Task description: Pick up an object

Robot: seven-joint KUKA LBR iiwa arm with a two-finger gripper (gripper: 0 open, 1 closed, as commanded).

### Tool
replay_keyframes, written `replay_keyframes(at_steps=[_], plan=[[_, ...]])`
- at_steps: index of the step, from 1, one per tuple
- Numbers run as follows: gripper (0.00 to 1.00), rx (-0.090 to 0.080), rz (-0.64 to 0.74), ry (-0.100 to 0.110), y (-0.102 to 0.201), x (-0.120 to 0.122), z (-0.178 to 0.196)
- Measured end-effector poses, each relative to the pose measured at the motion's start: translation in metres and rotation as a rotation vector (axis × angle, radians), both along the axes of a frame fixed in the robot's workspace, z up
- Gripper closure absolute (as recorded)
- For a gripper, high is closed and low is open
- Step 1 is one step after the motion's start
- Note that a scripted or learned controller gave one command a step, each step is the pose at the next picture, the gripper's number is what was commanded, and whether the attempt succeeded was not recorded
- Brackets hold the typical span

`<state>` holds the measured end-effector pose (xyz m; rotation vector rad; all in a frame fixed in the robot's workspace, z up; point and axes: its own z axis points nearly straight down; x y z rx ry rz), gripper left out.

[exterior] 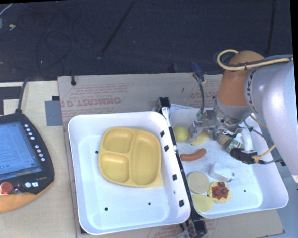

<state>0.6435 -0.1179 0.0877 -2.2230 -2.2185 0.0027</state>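
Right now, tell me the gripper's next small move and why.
Probably lower a little onto the yellow ball. The gripper sits in the right bin just beside it, with the sausage lying below; nothing shows between its fingers.

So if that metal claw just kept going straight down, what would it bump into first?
Probably the small pale yellow piece lying just under the gripper in the right white bin, beside the round yellow lemon-like toy. Depth is hard to judge from above, so it might touch the bin floor instead.
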Motion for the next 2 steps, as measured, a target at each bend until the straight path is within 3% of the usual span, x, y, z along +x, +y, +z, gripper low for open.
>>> replay_keyframes(at_steps=[1, 2], plan=[[0.0, 0.001, 0.003, 0.003, 0.037, 0.0, 0.001], [0.0, -0.002, -0.001, -0.004, -0.035, 0.001, 0.056]])
